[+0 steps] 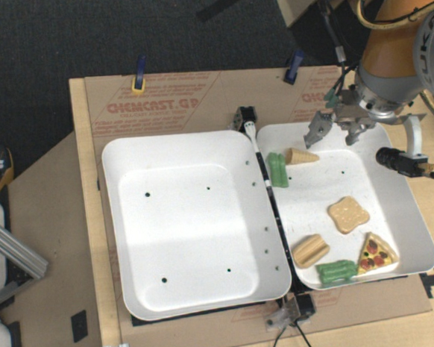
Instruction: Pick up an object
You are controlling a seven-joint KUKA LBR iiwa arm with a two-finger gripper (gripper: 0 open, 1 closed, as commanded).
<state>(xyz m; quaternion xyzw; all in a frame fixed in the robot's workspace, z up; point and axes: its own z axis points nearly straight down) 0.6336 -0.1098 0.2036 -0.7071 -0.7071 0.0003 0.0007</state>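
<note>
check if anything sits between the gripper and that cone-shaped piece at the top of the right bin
Nothing visible does. The gripper hangs open just above and right of the cone piece; the green block lies on its far left.

We see two white bins [178,153], the right one holding green pieces [277,170], tan bread-like items [347,214] and a red-dotted pizza slice [376,253]. The board [196,96] beneath is brown with red lettering.
</note>
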